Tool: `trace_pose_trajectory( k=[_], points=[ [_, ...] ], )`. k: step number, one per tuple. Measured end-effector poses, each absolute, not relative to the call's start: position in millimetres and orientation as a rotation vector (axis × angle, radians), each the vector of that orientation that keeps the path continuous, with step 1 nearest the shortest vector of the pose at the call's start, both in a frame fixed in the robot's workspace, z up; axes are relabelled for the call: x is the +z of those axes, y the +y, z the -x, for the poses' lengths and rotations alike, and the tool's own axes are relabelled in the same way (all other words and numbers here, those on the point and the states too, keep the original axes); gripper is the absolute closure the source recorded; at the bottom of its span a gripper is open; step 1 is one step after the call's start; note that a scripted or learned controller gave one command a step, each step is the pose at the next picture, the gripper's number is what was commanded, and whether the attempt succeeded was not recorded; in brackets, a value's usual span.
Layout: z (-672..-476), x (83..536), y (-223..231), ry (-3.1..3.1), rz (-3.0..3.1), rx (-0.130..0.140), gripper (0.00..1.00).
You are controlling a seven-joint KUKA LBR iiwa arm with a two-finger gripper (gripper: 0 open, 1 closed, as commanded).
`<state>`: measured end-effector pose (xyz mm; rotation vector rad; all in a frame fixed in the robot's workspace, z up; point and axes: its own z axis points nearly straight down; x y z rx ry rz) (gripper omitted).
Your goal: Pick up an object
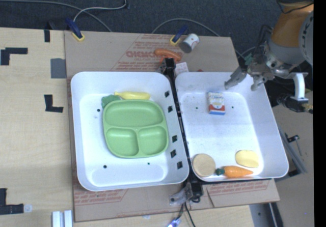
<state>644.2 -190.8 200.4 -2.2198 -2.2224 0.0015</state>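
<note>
In the right bin (254, 124) a small white carton with red and blue print (216, 103) lies near the back middle. At that bin's front edge sit a tan round disc (204, 165), an orange carrot (236, 172) and a yellow lemon-like piece (247, 158). My gripper (243, 79) hangs above the bin's back right corner, right of the carton and apart from it. Its two fingers are spread, with nothing between them.
The left bin (89, 119) holds a green divided plate (135, 128), with a yellow banana-like piece (132, 95) and a dark green item (108, 101) behind it. An orange toy (167, 53) and a grey cylinder (189, 43) lie on the cardboard behind the bins.
</note>
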Motion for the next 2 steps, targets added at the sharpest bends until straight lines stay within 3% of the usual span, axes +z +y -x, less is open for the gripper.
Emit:
trace_pose_trajectory(
  k=[1,2],
  points=[
    [-646.6,86.7,-160.6,-2.226,2.221,-0.002,0.00],
    [-646.8,96.5,-161.0,-2.228,2.222,-0.001,1.00]
  ],
)
